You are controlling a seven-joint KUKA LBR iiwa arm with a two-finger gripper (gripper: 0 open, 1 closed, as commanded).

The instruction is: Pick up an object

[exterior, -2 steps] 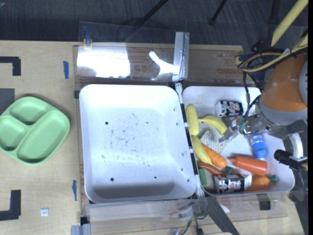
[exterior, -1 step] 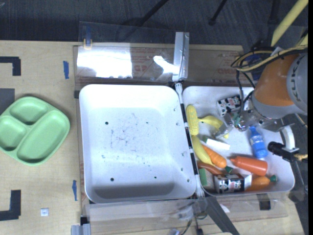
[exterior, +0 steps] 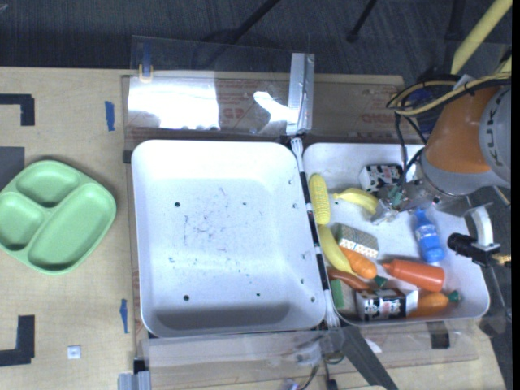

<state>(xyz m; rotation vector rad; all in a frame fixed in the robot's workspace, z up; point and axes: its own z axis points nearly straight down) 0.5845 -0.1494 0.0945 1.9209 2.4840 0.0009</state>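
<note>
The right bin [exterior: 479,299] holds several items. A yellow corn cob [exterior: 318,199] lies along its left wall, with a long banana [exterior: 331,249] below it. A small banana [exterior: 358,199] lies near the middle, and a blue bottle [exterior: 428,238] is at the right. An orange bottle [exterior: 415,273], a carrot [exterior: 358,262], a grey block [exterior: 357,240] and a black can [exterior: 382,305] crowd the front. My gripper [exterior: 392,201] hangs low over the bin's upper middle, right beside the small banana's right end. A black-and-white item [exterior: 382,173] lies just behind it.
The left white bin [exterior: 215,226] sits beside the right one, sharing a middle wall. A green divided plate [exterior: 53,214] rests on the bench at far left. A clear plastic sheet [exterior: 219,96] stands behind the left bin. Cables [exterior: 422,94] loop above the arm.
</note>
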